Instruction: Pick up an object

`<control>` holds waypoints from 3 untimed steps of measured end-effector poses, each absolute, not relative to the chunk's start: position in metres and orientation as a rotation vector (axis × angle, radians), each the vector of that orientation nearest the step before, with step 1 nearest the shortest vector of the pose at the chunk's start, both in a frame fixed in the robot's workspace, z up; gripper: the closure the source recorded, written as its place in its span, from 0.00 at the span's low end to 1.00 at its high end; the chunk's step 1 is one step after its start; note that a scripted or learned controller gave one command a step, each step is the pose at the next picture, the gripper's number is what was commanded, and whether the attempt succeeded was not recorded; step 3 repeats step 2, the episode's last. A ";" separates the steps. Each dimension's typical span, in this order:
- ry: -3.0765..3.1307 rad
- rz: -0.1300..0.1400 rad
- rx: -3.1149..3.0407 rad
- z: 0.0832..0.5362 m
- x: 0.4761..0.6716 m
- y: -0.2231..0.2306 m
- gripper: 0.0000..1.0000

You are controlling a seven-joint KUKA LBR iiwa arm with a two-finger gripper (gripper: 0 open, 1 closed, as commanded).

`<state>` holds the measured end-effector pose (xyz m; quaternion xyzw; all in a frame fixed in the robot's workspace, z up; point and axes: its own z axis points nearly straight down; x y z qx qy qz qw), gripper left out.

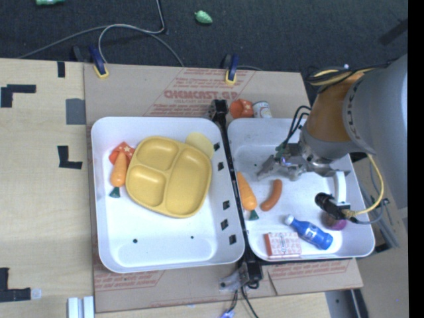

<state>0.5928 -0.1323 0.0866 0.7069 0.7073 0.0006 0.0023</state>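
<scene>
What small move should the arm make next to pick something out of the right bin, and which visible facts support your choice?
Probably a short shift down-view to bring the gripper over the sausage, then descend. The gripper hangs in the right bin with nothing visibly between its fingers, and the sausage lies just below it in view, apart from the carrot and the blue bottle.

The yellow divided plate (167, 175) hides part of a toy carrot (119, 167) – the tool (286, 164) is too blurred to read
</scene>
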 end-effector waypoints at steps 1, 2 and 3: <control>2.216 0.003 2.216 0.087 0.561 -0.110 0.00; 2.217 0.003 2.215 0.097 0.561 -0.110 1.00; 2.217 0.003 2.215 0.097 0.561 -0.110 1.00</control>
